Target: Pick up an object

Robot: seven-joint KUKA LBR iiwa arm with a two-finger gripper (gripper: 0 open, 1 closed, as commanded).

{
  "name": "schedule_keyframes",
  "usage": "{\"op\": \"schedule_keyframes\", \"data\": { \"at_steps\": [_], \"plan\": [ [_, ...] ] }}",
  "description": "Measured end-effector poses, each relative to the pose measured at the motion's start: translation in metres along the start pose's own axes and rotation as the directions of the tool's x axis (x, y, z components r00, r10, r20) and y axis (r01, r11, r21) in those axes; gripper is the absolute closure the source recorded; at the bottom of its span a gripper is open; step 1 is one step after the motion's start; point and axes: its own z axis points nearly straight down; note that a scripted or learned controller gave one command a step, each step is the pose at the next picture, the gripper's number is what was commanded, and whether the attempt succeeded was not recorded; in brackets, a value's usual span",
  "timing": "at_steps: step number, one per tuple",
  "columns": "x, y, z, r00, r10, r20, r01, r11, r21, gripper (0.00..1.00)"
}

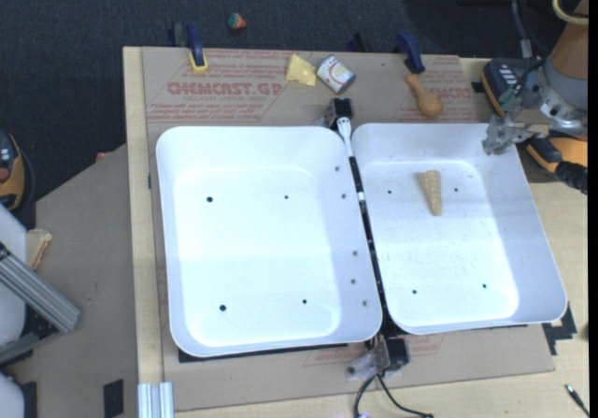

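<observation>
In the camera view, a small tan cone-shaped object (431,192) is lying alone in the right shallow white bin (523,248), toward its far half. The hand (503,137) is being held at that bin's far right corner, well apart from the cone; whether it is released or clenched cannot be told. The hand is best brought directly above the cone, turned across its narrow width, and only then lowered.

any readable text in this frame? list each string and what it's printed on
"CHEMCAST G P" in red, on the brown protective sheet under the bins, upper left; the last letters are faint.
A second red print of the same kind on that sheet at upper right, near the wooden piece: too blurred and partly covered to read.
The small box beside the yellow piece has markings too small to read.
Nothing legible on the bins or the cone.
</observation>
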Motion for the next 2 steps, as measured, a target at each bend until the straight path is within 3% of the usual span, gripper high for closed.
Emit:
{"op": "schedule_keyframes", "data": {
  "at_steps": [1, 2],
  "plan": [
    [0.002, -0.064, 0.007, 1.000, -0.002, -0.009, 0.003, 1.000, 0.014, 1.00],
    [0.000, -0.051, -0.189, 1.000, -0.007, 0.001, 0.007, 1.000, -0.012, 1.00]
  ]
}}
